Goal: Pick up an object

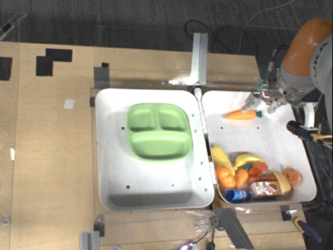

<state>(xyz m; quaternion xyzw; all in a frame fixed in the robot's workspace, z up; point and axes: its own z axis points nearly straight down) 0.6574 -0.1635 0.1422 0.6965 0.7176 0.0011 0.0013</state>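
Orange carrot (pixel 240 115) lies flat, perhaps untouched, in right bin (pixel 296 155).

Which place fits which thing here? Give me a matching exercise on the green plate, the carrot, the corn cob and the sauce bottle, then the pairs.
Things:
1. green plate
2. carrot
3. corn cob
4. sauce bottle

Places:
A. lying along the near edge of the right bin
B. in the left bin
C. far part of the right bin, just by the gripper
D. against the right bin's left wall, at the edge of the toy pile

Pairs: 1-B, 2-C, 3-D, 4-A
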